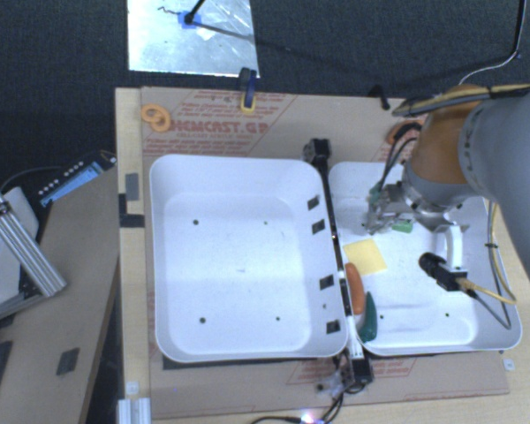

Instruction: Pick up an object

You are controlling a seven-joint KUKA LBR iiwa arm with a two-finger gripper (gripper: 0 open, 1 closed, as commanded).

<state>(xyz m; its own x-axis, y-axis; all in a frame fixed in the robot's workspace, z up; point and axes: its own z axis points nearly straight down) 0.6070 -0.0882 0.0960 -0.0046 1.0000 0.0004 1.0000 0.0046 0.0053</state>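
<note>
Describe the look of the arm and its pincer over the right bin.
The arm is a thick, rounded grey tube with a broad orange band above the wrist. Thin cables run along the wrist, and a yellow one trails near the bin's right edge. The pincer is a small grey metal assembly with a bit of green beside it.

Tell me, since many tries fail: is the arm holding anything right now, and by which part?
Cannot be told: the end effector sits low in the right bin beside a green item.
</note>
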